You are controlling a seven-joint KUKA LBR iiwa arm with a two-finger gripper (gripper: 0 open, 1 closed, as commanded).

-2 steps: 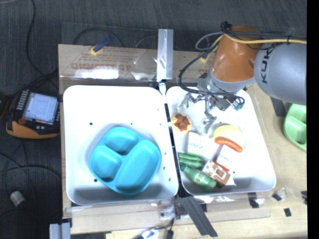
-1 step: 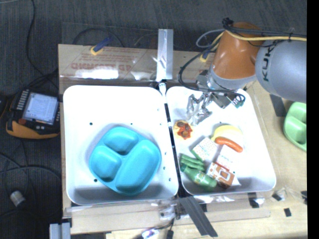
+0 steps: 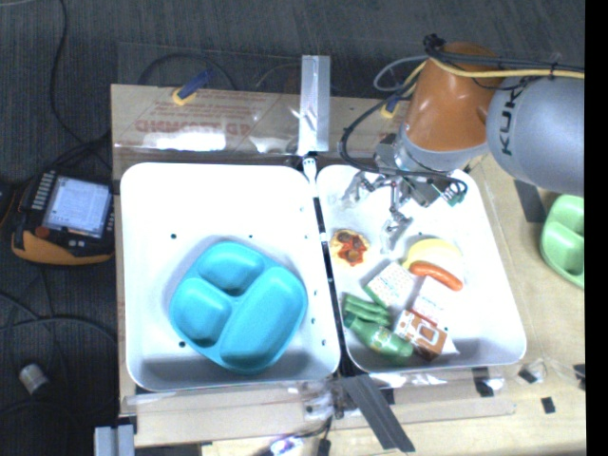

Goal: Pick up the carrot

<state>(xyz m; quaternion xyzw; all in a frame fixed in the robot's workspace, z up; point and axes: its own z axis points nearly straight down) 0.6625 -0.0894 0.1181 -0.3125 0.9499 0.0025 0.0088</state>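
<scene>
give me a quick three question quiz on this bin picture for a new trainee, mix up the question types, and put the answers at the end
1. True or false: the blue divided tray lies in the right bin.
2. Multiple choice: the tool hangs over A) the left bin, B) the far end of the right bin, C) the bench outside both bins.
3. Short answer: which small orange thing lies against the yellow piece in the right bin?

Key
1. False: it lies in the left bin.
2. B: it hangs above the far end of the right bin, with nothing between its fingers.
3. The carrot, beside the cartons and green items.
</scene>
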